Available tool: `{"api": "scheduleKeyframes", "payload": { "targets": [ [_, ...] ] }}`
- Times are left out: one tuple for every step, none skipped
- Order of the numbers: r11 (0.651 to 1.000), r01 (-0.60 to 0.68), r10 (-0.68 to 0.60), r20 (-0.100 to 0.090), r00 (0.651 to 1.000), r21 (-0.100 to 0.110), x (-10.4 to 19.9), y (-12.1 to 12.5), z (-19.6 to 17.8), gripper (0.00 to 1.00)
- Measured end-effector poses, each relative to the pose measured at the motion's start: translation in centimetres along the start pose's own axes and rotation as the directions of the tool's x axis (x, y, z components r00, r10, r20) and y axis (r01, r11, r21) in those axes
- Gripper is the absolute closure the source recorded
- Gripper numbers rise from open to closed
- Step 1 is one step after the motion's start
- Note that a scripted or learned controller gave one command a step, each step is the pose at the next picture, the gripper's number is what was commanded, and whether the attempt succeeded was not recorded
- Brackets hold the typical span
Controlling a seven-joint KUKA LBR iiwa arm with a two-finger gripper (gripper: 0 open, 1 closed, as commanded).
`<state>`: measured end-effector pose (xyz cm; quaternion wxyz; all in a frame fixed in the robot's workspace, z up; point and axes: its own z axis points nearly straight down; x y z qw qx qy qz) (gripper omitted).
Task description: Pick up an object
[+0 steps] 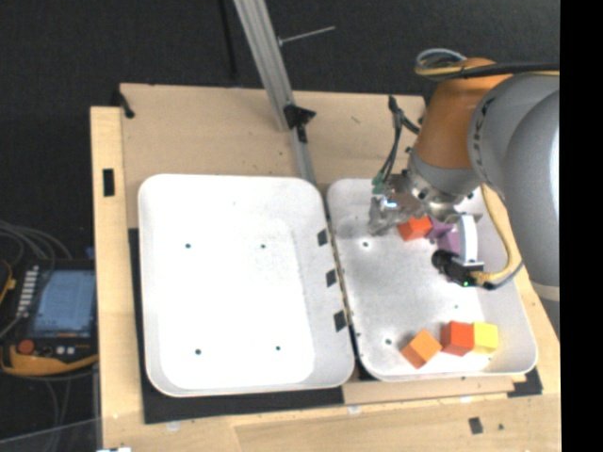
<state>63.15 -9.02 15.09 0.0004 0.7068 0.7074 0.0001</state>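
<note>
1. The arm (490,130) reaches in from the right over the far part of the right bin (396,281).
2. The hand (400,217) hangs low at the bin's far end; I cannot tell whether it is spread or pressed together.
3. A red-orange block (415,227) lies just beside the hand, partly under the wrist; I cannot tell if it is touching.
4. A purple piece (452,238) shows just right of that block.
5. At the bin's near right corner sit three blocks in a row: an orange block (422,347), a red block (458,336) and a yellow block (485,336), close together.
6. The left bin (236,281) sits beside the right one on the tabletop (188,130).
</note>
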Motion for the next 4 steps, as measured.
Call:
{"api": "scheduleKeyframes", "payload": {
  "targets": [
    [1.000, 0.001, -0.001, 0.001, 1.000, -0.007, -0.2, 0.2, -5.5, 1.00],
    [1.000, 0.007, -0.007, -0.002, 1.000, -0.003, 5.5, 0.5, -5.7, 1.00],
    [1.000, 0.007, -0.007, -0.002, 1.000, -0.003, 10.2, 2.3, -7.5, 1.00],
    [1.000, 0.007, -0.007, -0.002, 1.000, -0.003, 15.2, 3.8, -8.9, 1.00]
  ]
}}
